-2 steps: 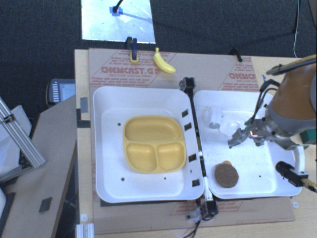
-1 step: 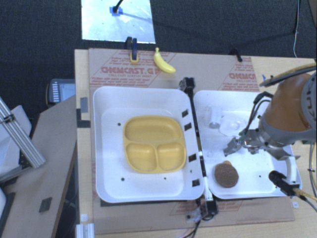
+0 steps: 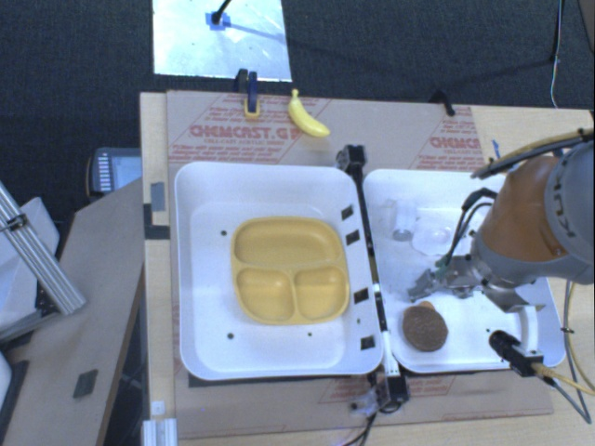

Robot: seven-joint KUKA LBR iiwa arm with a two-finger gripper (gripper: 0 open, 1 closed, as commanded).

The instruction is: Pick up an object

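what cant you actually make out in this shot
- Gripper in the camera view: too small and blurred to tell whether it is open or shut.
- Clear items in the right bin: washed out against the white floor, shape unreadable.
- Arm: cut off by the right edge.

Robotics lab test bench. Evidence: industrial robot arm [image 3: 539, 216] over 2 white bins [image 3: 200, 249] set on protective board [image 3: 400, 128], loose cables [image 3: 558, 45], aluminium framing [image 3: 33, 249] at left, dark carpet [image 3: 74, 54], toy banana [image 3: 307, 117] as test prop.
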